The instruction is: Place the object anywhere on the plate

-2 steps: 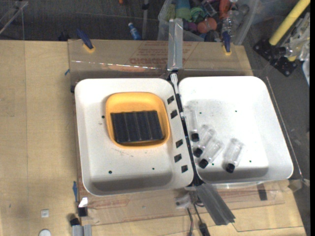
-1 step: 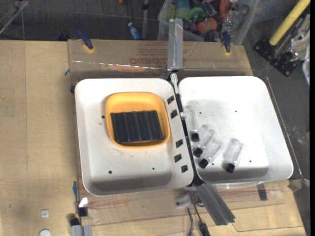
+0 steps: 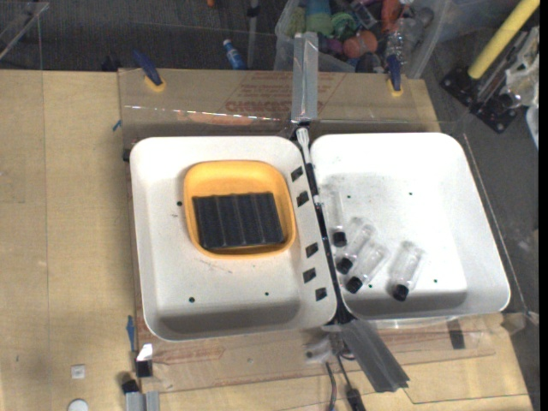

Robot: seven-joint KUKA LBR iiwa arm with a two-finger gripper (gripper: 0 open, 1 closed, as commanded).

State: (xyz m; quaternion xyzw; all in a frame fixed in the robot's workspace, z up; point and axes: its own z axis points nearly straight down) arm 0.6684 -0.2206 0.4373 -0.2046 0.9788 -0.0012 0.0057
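The worktop (image 3: 60, 229) is a pale wooden board with a matt surface, and it carries two shallow white bins side by side. Both bins are smooth plastic with rounded corners and a low raised rim.

In the left bin (image 3: 163, 289) lies the plate (image 3: 199, 178), a yellow-orange dish of rounded square shape with a soft glossy rim. On its middle rests a dark rectangular object (image 3: 238, 219), nearly black, with parallel ridges running along its top like a small grille. It sits inside the plate's rim, a little toward 5 o'clock of the plate's centre.

The right bin (image 3: 428, 178) holds a few clear plastic tubes (image 3: 404, 268) with black caps, cylindrical and see-through. They lie on their sides, close together, at about 7 o'clock of that bin, near the divider. The bin's floor there looks lightly speckled with dark marks.

Between the bins runs a thin grey metal strip (image 3: 305, 84) with small black squares along it.

At 12 o'clock, beyond the worktop, stands a clear container (image 3: 360, 15) full of colourful toys.

I cannot tell the state of the gripper.
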